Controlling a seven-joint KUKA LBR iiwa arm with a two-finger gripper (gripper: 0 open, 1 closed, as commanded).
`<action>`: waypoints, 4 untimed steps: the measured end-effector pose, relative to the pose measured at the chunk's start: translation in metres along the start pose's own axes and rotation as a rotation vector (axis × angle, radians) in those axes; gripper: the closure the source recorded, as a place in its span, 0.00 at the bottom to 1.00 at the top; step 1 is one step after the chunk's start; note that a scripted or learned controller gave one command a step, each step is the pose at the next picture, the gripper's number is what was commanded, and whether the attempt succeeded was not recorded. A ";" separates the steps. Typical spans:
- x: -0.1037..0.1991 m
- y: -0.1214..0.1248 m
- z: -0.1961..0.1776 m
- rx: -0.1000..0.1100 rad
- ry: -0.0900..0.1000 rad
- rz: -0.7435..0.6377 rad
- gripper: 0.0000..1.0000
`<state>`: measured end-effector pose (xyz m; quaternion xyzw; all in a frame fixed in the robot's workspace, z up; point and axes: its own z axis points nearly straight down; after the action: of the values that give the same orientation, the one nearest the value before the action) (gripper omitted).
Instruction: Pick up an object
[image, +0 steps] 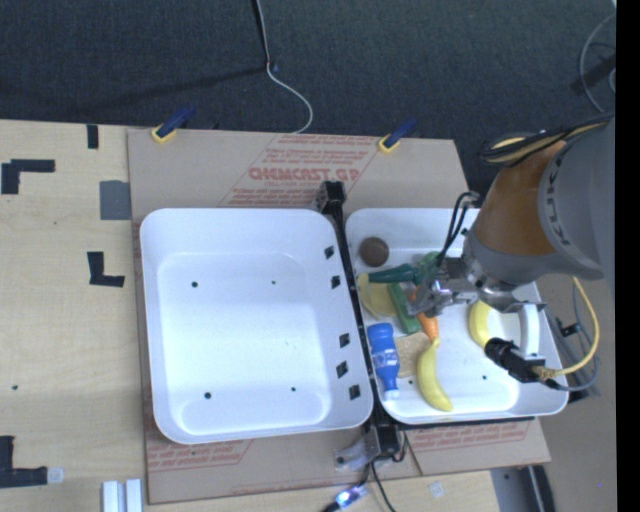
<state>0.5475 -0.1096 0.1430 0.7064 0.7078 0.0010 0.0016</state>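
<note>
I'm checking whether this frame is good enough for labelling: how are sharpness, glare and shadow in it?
Camera view: soft overall, small items near the hand blur together; left bin bright white with mild washout but no hard glare; faint shadow along its inner walls; blue bottle and banana are readable.

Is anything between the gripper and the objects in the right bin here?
Nothing visible blocks it. The gripper is already down among the clutter in the right bin, over the green object, with the orange piece just below and the bananas close by.
</note>
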 end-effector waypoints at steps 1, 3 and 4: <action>0.001 -0.062 0.051 -0.006 0.000 0.005 1.00; 0.013 0.015 0.016 0.016 0.003 0.001 1.00; 0.013 0.018 0.011 0.006 0.001 0.000 0.00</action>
<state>0.5653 -0.0970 0.1325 0.7063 0.7079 -0.0008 -0.0010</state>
